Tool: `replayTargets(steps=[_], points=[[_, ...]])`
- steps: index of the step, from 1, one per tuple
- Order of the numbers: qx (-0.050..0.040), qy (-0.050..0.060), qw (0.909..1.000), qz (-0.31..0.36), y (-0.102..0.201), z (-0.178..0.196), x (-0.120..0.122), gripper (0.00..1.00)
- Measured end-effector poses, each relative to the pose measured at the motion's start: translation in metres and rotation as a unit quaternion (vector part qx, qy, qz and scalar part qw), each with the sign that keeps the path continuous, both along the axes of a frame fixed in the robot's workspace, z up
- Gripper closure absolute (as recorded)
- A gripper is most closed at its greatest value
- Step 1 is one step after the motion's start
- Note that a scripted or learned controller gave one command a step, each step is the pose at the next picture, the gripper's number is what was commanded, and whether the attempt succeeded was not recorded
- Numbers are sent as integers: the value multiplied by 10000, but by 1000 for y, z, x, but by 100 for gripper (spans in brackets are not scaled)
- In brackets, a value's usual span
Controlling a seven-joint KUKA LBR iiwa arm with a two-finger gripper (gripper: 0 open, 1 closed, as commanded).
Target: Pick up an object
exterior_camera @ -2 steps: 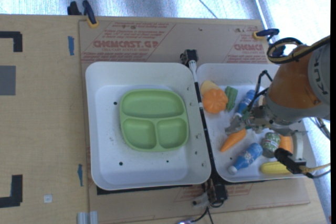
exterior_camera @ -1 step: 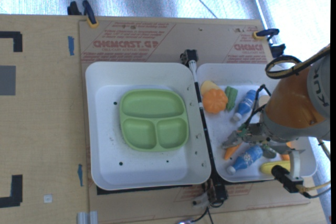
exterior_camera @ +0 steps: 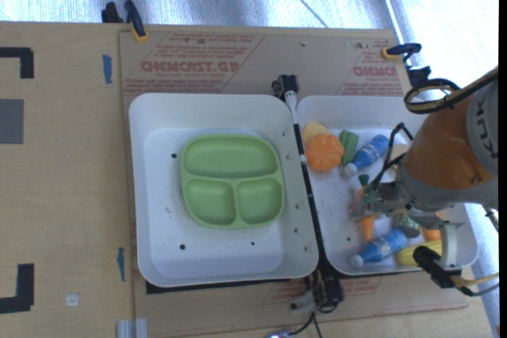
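The right bin (exterior_camera: 333,202) holds several small items. An orange toy fruit (exterior_camera: 323,153) lies at its far left with a yellow piece (exterior_camera: 314,130) behind it and a green piece (exterior_camera: 349,143) beside it. One blue bottle (exterior_camera: 368,153) lies near the back, another blue bottle (exterior_camera: 382,247) near the front. My gripper (exterior_camera: 371,206) is low in the bin's middle, over an orange carrot-like piece (exterior_camera: 367,227). The wrist hides what lies directly under it.
The left bin (exterior_camera: 150,170) carries a green divided plate (exterior_camera: 232,180). A yellow item (exterior_camera: 408,255) sits at the right bin's front, partly under the arm (exterior_camera: 447,158). Clamps (exterior_camera: 404,51) and cables edge the cardboard behind the bins.
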State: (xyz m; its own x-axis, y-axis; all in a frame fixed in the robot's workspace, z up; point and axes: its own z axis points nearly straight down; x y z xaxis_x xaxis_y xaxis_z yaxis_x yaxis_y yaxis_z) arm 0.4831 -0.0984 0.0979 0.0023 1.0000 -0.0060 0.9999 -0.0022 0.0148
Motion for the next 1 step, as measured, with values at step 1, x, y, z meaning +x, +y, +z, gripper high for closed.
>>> replayTargets(steps=[1], points=[[37, 72, 10000, 22, 94, 87, -3, 100]])
